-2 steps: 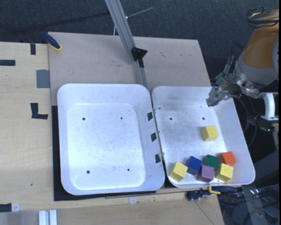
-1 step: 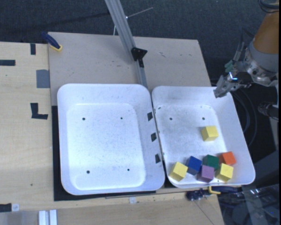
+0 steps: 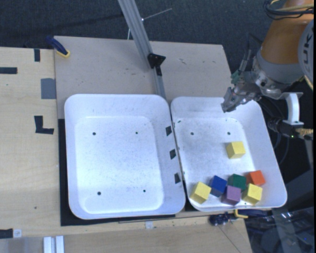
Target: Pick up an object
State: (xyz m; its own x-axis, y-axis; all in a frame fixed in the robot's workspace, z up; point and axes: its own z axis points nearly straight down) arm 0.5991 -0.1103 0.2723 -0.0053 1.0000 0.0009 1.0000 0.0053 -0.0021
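My gripper (image 3: pixel 229 104) hangs over the far edge of the right bin (image 3: pixel 210 115), with nothing visible between its fingers. A lone yellow cube (image 3: pixel 235 149) lies in the middle right of that bin, well below the gripper. Along the bin's near edge sits a cluster: a yellow cube (image 3: pixel 201 192), a blue cube (image 3: pixel 218 184), a green cube (image 3: pixel 237 181), a purple cube (image 3: pixel 233 194), an orange cube (image 3: pixel 256 177) and another yellow cube (image 3: pixel 253 194).
The left bin (image 3: pixel 116 157) lies beside the right one. A slanted metal bar (image 3: pixel 139 28) with a black clamp (image 3: pixel 156 61) runs down toward the bins' shared far corner. The arm's orange band (image 3: pixel 284 38) rises at the far right.
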